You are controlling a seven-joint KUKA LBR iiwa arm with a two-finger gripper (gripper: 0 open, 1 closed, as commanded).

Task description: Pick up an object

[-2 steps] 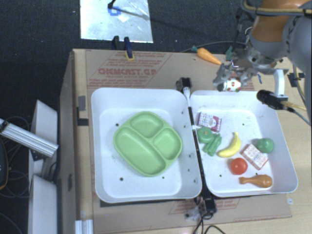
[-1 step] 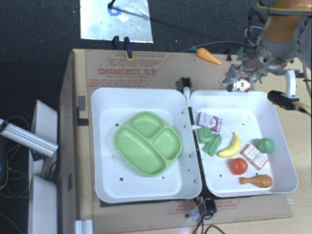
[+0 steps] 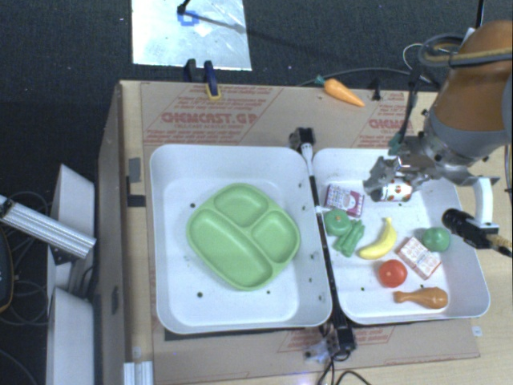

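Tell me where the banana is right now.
The banana lies in the right bin, between the green pea pod and the red tomato.

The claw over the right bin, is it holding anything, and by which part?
Cannot be told: the claw sits right at a small white and red object, but a grip isn't clear.

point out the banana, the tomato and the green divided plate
banana [image 3: 379, 241], camera view, middle of its curved body
tomato [image 3: 392, 273], camera view, centre of its red top
green divided plate [image 3: 210, 247], camera view, rim at its left side
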